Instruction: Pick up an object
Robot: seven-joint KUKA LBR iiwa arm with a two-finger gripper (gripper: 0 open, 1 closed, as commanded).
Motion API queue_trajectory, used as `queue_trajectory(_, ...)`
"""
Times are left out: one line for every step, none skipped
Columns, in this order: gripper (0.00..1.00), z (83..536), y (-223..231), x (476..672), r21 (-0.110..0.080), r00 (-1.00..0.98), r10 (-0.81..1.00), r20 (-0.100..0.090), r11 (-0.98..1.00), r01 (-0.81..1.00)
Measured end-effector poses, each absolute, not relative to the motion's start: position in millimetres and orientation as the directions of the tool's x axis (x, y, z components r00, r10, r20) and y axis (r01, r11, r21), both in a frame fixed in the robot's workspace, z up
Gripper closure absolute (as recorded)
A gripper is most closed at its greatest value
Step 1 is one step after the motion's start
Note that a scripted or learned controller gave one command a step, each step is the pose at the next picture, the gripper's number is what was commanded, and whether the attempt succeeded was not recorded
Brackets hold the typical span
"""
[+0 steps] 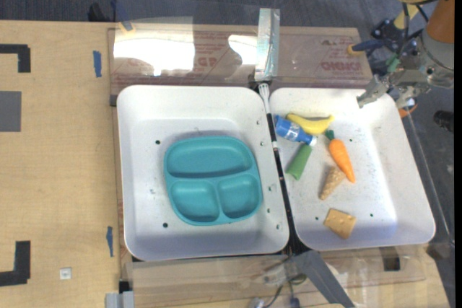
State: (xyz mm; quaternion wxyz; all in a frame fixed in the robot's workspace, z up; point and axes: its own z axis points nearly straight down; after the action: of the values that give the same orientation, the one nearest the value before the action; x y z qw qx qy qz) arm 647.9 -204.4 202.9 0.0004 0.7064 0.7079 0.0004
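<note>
The right bin (382, 162) holds a yellow banana (310, 122), a blue bottle-like piece (293, 132), a green stick (298, 162), an orange carrot (342, 159), a tan cone (330, 182) and a brown cracker (340, 221). My gripper (386, 89) hangs over the bin's far right corner, well apart from all of them, with nothing seen in it.
A teal divided plate (212, 179) lies in the left bin (137, 155). A clear panel with a metal post (267, 47) stands behind both bins. The arm with yellow cables (433, 11) occupies the upper right. Bin walls meet at the centre ridge (274, 155).
</note>
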Motion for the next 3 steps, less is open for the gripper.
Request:
queue_trajectory(0.00,202.9,-204.4,647.9,0.001,-0.002,1.000,0.000,0.002,1.000)
queue_trajectory(0.00,97.3,-200.2,614.1,0.006,-0.102,0.995,-0.002,0.102,0.995)
queue_trajectory(0.00,89.4,-138.4,549.7,0.000,-0.070,0.998,0.001,0.070,0.998)
